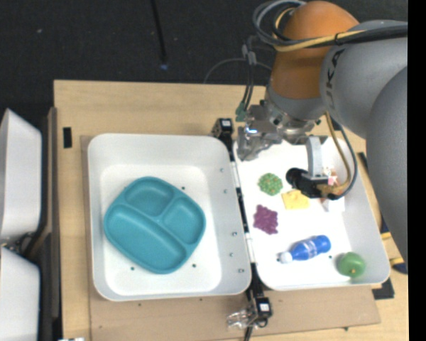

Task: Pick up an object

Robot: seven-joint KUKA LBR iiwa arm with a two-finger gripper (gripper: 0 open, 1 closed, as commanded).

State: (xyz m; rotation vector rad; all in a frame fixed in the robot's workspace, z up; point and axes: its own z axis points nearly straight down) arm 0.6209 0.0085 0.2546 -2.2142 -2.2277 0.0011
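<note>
The green lump (pixel 270 183) is prob. the best pick, b/c it sits closest to the claw (pixel 252 142). It lies in the far part of the right bin (pixel 341 222), near the wall next to the other bin. It looks bumpy, like a toy bit of broccoli, so I think it's light & a bit squishy, not slippery, and it won't break. Best place to hold it: across the middle, from the top, w/ room on both sides. The claw hangs over the far corner of that bin, close to the lump but not touching it. Can't tell if the claw is open or closed, and nothing shows in its grip. Just past the lump is a yellow bit (pixel 295 200), flat & thin, prob. hard to grab. A purple bunch (pixel 265 219) lies a bit nearer to us, apart from the lump. Then comes a blue bottle (pixel 307 249) on its side, round & smooth, so it may roll or slip. A green apple (pixel 351 264) sits in the near corner, well apart. The left bin (pixel 113 155) has a big teal plate (pixel 155 223) w/ 3 parts. No pick done yet.
</note>
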